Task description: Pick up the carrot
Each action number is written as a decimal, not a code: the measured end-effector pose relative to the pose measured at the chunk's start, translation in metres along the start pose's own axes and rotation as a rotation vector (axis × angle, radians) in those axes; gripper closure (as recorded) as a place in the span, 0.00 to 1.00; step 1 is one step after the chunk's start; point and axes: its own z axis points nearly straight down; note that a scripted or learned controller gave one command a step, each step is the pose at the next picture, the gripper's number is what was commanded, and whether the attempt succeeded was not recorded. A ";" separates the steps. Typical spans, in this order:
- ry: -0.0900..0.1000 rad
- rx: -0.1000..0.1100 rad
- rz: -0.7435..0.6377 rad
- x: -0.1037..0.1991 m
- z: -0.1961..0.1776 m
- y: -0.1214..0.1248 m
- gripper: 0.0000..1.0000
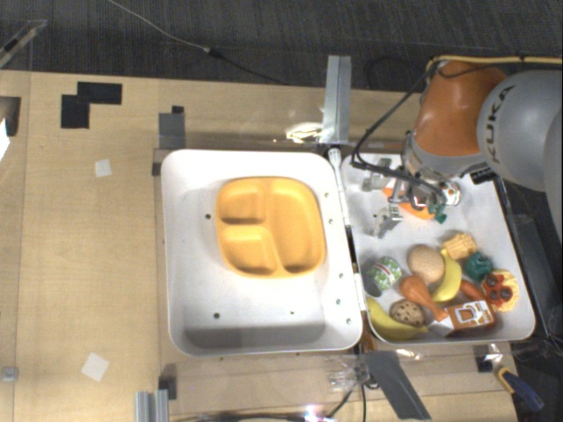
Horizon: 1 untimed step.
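Claw (406, 202) low over right bin (515, 236), its state impossible to tell, possibly the carrot (420, 211) an orange shape beneath it, food pile (440, 280) nearer camera, 1 yellow tray (266, 227) leftward

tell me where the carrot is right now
The carrot lies in the upper part of the right bin, directly under the gripper, apart from the pile of toy food lower in that bin.
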 end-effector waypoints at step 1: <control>-0.010 0.001 -0.004 -0.003 -0.015 0.000 1.00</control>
